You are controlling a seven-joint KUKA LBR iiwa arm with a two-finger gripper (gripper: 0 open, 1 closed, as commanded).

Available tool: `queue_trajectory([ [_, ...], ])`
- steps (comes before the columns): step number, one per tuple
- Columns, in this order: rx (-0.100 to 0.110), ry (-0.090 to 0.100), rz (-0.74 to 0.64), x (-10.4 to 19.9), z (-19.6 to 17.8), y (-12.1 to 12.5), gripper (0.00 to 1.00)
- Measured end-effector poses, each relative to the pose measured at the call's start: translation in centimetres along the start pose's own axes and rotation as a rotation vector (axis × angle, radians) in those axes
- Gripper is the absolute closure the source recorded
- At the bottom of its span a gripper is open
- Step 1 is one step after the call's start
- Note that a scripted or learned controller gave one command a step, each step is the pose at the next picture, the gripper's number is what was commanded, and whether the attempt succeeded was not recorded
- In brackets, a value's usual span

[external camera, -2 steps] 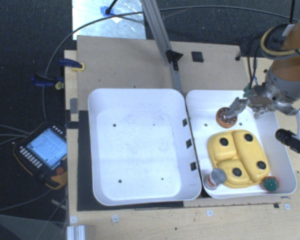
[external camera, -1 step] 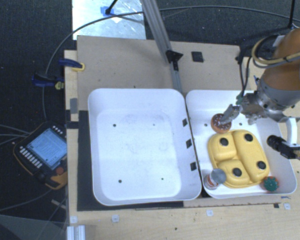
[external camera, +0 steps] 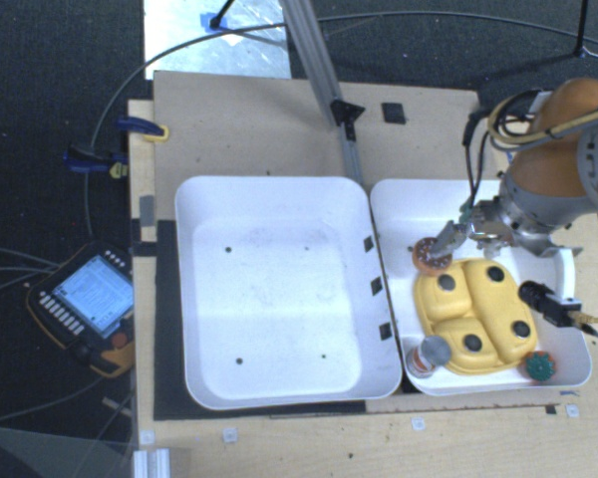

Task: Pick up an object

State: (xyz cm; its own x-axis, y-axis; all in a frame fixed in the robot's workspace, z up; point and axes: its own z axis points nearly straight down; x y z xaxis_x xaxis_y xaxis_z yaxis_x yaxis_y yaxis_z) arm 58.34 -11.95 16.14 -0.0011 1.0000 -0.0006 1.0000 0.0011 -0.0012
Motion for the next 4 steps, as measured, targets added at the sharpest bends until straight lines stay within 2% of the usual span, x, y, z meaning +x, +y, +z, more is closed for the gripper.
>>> queue_trajectory([
  [1,0.000,0.001,0.000,0.0,4.2,0.2,0.00],
  [2,-0.006,0.001,-0.002,0.1,2.8,0.4,1.00],
  [4,-0.008,-0.001,0.000,-1.5,-8.3,-0.6,1.00],
])
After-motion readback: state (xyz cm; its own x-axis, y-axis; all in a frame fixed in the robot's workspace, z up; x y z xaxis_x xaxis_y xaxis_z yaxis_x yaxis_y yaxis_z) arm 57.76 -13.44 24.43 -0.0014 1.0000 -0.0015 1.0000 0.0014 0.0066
